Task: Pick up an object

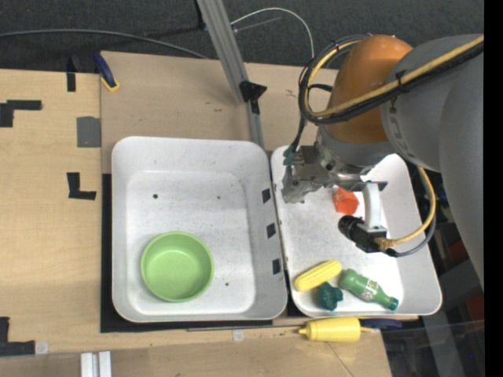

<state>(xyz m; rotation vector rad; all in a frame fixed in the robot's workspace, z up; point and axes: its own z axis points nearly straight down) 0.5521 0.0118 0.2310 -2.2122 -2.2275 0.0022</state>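
My gripper (296,185) hangs over the upper left part of the right bin (416,289), close to the wall between the two bins. A small orange-red object (344,202) lies just right of it, partly behind the wrist hardware. At the bin's front lie a yellow corn cob (317,275), a green bottle (368,287) on its side, and a small dark green piece (328,295) touching the cob. A green bowl (177,265) sits upright in the front left of the left bin (189,159).
The grey arm with its orange band (369,77) covers the right bin's back and right side. A grey pole (224,30) slants in from the top toward the bins. A yellow handle (334,330) lies on the bench's front edge below the right bin.
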